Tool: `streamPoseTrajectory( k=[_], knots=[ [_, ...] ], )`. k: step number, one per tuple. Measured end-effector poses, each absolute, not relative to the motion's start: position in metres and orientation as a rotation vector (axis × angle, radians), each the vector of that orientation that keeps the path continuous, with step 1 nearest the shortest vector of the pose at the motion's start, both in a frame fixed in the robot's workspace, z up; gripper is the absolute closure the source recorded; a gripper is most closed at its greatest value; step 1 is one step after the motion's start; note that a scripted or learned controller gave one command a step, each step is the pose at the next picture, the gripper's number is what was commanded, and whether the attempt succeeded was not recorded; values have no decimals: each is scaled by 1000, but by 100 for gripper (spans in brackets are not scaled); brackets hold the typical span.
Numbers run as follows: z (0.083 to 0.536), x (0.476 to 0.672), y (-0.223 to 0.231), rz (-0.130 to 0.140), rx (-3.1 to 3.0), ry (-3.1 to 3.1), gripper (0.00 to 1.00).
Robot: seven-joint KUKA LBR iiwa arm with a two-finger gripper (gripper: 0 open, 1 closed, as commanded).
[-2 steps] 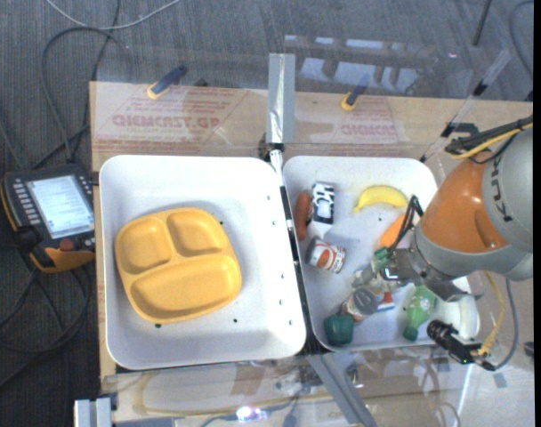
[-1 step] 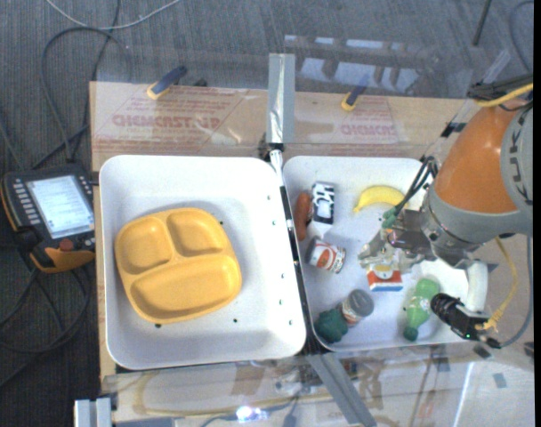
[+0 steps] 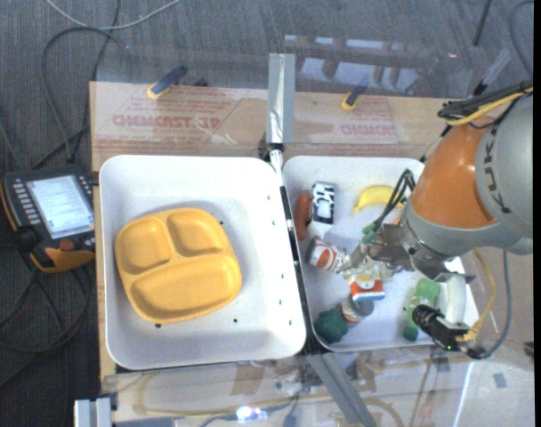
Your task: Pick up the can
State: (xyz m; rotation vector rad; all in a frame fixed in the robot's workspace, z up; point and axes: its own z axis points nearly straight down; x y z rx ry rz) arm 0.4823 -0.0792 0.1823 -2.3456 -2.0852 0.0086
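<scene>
A small red and white can lies on its side in the right bin, near that bin's left wall. The grey arm with its orange band reaches in from the right. My gripper hangs low over the middle of the bin, just right of the can and close to its silvery end. No object shows between its fingers. A red, white and blue container sits right below the gripper.
The right bin also holds a black and white carton, a banana, a red sausage, a dark green item and a light green item. A yellow divided tray lies in the left bin.
</scene>
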Motion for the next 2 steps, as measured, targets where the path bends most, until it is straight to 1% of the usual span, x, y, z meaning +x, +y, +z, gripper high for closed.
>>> streamPoseTrajectory(
  k=[1, 2],
  knots=[
    [182, 482, -37, 8, -2214, -2224, 100],
    [241, 566, -2, 8, -2372, -2062, 100]
  ],
)
